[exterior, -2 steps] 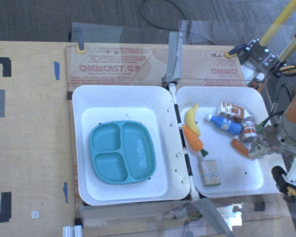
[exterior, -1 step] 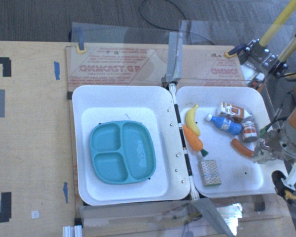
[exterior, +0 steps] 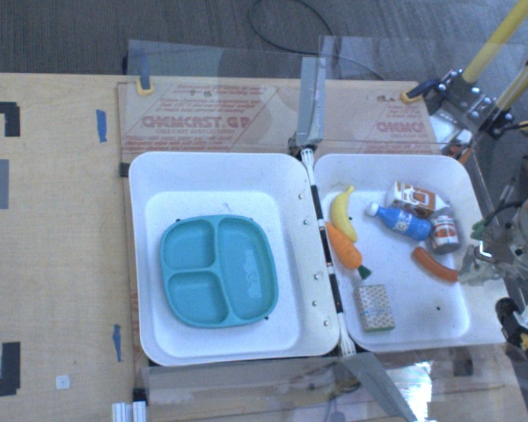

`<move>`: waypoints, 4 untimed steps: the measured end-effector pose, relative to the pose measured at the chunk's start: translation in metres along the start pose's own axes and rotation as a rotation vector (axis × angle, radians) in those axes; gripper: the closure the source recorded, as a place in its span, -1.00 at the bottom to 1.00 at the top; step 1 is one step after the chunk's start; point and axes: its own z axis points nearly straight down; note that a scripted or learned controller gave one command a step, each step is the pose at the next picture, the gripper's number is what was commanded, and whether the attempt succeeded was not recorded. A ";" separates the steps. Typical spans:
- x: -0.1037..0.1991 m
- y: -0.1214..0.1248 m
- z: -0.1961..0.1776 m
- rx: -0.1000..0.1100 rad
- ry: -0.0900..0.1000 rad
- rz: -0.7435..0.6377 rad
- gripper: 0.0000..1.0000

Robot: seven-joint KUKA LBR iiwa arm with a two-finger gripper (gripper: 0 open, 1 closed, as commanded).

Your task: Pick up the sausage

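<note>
The sausage (exterior: 436, 265), reddish-brown and short, lies slanted on the floor of the right bin (exterior: 422, 328) close to its right wall. It touches nothing I can make out apart from the bin floor, just below a small can (exterior: 443, 232). My gripper (exterior: 480, 255) shows as grey metal parts at the bin's right rim, just right of the sausage and apart from it. Nothing is seen held in it.
The right bin also holds a blue bottle (exterior: 403, 221), a small carton (exterior: 414, 198), a banana (exterior: 342, 213), a carrot (exterior: 344, 247) and a speckled block (exterior: 374, 307). A teal divided plate (exterior: 218, 271) lies in the left bin (exterior: 150, 236).
</note>
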 end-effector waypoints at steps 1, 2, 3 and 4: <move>0.001 0.000 0.010 0.005 0.002 -0.028 1.00; 0.003 -0.001 -0.001 0.001 0.000 -0.079 1.00; 0.007 -0.003 0.007 0.005 0.002 -0.084 1.00; 0.005 -0.001 0.003 0.002 0.000 -0.147 1.00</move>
